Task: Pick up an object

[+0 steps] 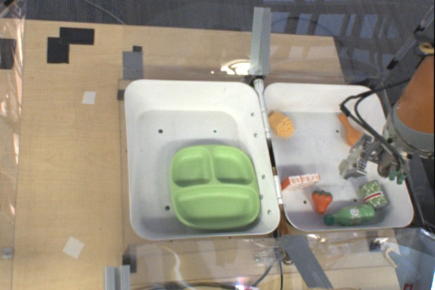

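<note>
The task names no particular object, so any of the loose items in the right bin [299, 112] could serve, and they lie scattered toward the lower right of the frame, which is likely why the arm reaches in there. Nearest the end effector [361, 165] is a small green-and-white can [373, 193] just below it, close to the bin's lower right wall; a green bottle [351, 215] lies on its side along the bottom edge, with a strawberry [321, 200] just left of it and a red-and-white packet [300, 180] above that. A yellow, lumpy piece of food [281, 123] sits apart near the divider at the bin's upper left, and an orange carrot-like piece [351, 130] lies above the end effector, partly crossed by a black cable [353, 109]. The end effector hangs low over the bin floor at its right side, between the orange piece and the can; whether its fingers are spread or closed cannot be told from this slant, and nothing is visibly between them. The grey arm with its orange band [414, 102] enters from the right edge. The left bin [146, 102] holds a green divided plate [215, 185], lying flat toward its lower half, well apart from the action. Both bins rest on the counter [68, 146].
</note>
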{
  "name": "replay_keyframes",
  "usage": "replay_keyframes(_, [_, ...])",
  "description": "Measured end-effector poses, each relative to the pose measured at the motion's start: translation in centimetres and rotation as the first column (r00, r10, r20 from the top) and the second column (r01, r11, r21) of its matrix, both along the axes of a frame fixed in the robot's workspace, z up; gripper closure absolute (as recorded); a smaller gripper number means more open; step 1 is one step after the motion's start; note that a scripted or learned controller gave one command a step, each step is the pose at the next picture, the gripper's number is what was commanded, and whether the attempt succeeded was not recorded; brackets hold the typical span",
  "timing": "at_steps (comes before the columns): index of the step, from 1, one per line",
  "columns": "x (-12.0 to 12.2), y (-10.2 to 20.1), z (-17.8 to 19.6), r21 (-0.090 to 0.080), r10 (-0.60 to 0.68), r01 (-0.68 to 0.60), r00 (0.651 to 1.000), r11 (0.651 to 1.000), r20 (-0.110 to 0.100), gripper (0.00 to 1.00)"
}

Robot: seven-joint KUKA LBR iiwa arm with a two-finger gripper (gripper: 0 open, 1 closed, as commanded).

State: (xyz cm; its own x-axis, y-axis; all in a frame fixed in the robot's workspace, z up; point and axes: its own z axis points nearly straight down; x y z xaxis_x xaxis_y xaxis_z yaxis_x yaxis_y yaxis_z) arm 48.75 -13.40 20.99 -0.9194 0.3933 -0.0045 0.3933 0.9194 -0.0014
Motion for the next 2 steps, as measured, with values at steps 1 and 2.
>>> replay_keyframes(1, [0.2,0.3,9.0,-0.006,0.475,-0.475,0.88,0.88,0.008,1.0])
replay_keyframes(2, [1.7,-4.4,1.9,-0.001,0.856,-0.856,0.517,0.517,-0.001,1.0])
